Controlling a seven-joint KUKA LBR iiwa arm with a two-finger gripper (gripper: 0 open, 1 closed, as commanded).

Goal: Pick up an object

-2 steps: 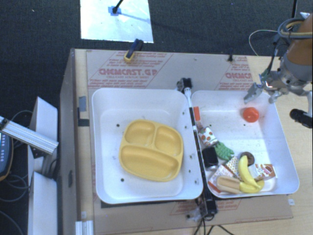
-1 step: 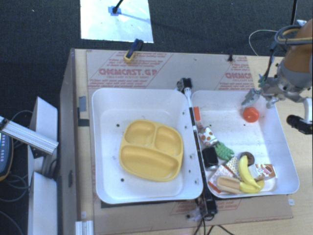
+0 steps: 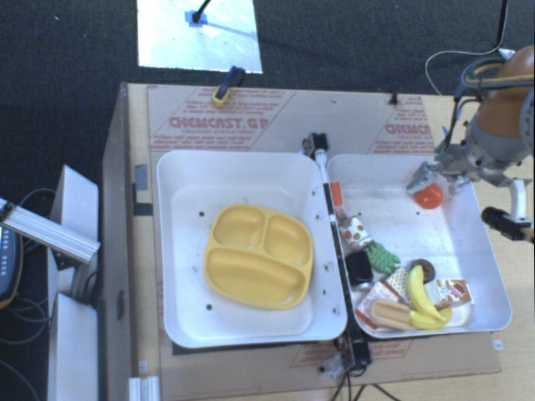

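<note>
Tomato-like red-orange ball [image 3: 429, 196] sits near the far edge of the right bin [image 3: 489, 249], and my gripper [image 3: 440, 172] hangs just above and beside it. Metal tips are at the ball's upper left and right, but the view is too coarse here; I cannot tell if my fingers are spread or clamped, or if they touch the ball at all. My arm [image 3: 500, 107], grey with the orange band, comes in over the bin's far right corner.

Rest of the right bin: yellow banana [image 3: 423, 299] near the front, lying over a printed packet [image 3: 456, 291] whose writing is too small to read. Tan bun or hot dog piece [image 3: 390, 314] just left of the banana. Brown donut-like ring [image 3: 423, 268] touching the banana's top. Green crinkly item [image 3: 384, 256] beside a black block [image 3: 359, 268] by the divider. Small patterned cup, maybe [image 3: 355, 232], above those. Orange tag [image 3: 336, 194] on the left wall.

Left bin [image 3: 180, 249] holds a yellow divided plate [image 3: 257, 256] with three compartments, roughly centred.

Cardboard sheet [image 3: 251, 117] under both bins on the surface has red print; I read "CHEMCAST GP", repeated mirrored at the right. Yellow-tipped clamp [image 3: 226, 88] on its far edge.
</note>
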